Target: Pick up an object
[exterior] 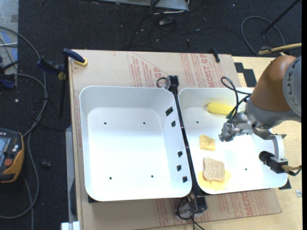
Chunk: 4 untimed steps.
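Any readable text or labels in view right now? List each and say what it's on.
Red print on the cardboard sheet under the bins, top edge: upside down and mirrored, too blurred to read.
Red print on the same sheet's lower edge, below the right bin: also too blurred to read.
Dark letters on the arm: cut off at the frame edge, unreadable.
No text on the bins or the food items.

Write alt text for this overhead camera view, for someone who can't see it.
A grey and orange robot arm reaches from the right into the right-hand white bin, its gripper hovering just right of a yellow cheese-like piece. The same bin holds a toy corn cob and a toy bread slice lying on a yellow disc. The left white bin sits alongside.
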### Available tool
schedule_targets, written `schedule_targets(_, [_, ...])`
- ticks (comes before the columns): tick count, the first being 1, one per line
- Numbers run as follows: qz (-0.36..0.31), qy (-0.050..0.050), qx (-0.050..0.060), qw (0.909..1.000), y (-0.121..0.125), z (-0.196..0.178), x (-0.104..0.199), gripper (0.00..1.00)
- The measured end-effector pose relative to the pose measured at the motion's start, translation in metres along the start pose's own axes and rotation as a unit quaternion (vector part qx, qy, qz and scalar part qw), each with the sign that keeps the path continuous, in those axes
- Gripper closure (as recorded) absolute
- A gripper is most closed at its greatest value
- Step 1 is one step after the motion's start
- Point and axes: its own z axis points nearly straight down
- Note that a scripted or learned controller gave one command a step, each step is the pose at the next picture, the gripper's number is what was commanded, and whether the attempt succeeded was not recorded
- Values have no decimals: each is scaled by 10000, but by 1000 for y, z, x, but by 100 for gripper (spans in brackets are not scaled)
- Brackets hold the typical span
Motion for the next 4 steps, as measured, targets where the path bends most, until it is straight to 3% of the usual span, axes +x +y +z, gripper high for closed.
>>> schedule_targets(1, [2,-8,-38,10000,0,-43,-5,100])
schedule_targets(2, [-19,1,-27,10000,15,-53,39,100])
schedule_targets(4, [-21,2,-26,10000,13,-62,137,100])
